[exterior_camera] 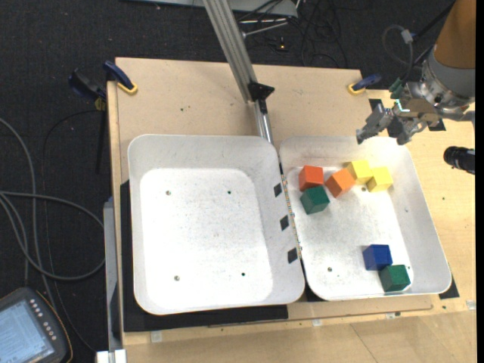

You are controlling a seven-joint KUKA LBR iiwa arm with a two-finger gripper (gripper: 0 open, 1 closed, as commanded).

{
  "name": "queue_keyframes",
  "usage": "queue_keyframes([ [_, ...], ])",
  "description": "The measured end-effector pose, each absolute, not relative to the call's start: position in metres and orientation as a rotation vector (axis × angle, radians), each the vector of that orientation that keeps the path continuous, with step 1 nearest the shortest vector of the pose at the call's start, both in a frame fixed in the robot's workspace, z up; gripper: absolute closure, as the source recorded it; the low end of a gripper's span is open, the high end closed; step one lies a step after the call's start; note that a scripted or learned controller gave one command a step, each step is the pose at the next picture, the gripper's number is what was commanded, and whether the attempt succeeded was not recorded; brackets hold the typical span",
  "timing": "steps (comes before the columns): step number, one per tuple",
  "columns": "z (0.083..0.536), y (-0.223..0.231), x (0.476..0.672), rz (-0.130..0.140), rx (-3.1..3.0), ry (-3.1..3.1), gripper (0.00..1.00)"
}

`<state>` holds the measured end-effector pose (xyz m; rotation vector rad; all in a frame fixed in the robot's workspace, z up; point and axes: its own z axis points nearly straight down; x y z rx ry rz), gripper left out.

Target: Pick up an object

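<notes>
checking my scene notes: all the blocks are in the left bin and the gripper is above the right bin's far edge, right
Not quite. The camera view shows the blocks in the right bin, not the left bin. The rest holds: the gripper is above the right bin's far edge.

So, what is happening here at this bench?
A robot arm reaches in from the right, and its gripper hangs above the far edge of the right bin, holding nothing. In that bin lie a red-orange block, an orange block, two yellow blocks, two green blocks and a blue block. No block is picked up yet.
</notes>
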<state>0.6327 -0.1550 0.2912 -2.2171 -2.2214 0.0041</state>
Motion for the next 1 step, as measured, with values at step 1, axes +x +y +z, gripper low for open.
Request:
queue_keyframes([
  [1, 0.2939, -0.1548, 0.6334, 0.001, -2.218, -2.225, 0.00],
])
